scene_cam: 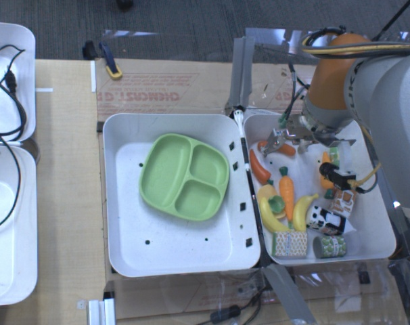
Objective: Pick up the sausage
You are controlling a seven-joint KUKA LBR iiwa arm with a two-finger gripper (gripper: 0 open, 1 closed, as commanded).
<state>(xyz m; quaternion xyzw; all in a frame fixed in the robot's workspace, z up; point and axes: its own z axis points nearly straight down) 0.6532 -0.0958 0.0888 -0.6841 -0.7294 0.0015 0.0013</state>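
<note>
The sausage (259,167), a short red-orange link, lies tilted against the left wall of the right bin (380,217). My gripper (278,141) hangs low over the upper left part of that bin, just up and right of the sausage's top end. A second orange-red piece (285,149) lies right beneath the gripper. Nothing can be seen held in the gripper. The orange band of the arm (337,73) rises behind it.
An orange carrot (287,189), two yellow bananas (270,212), a cow-patterned toy (325,219), a small box (289,244) and a can (331,247) crowd the right bin. The left bin (114,181) holds a green divided plate (185,177).
</note>
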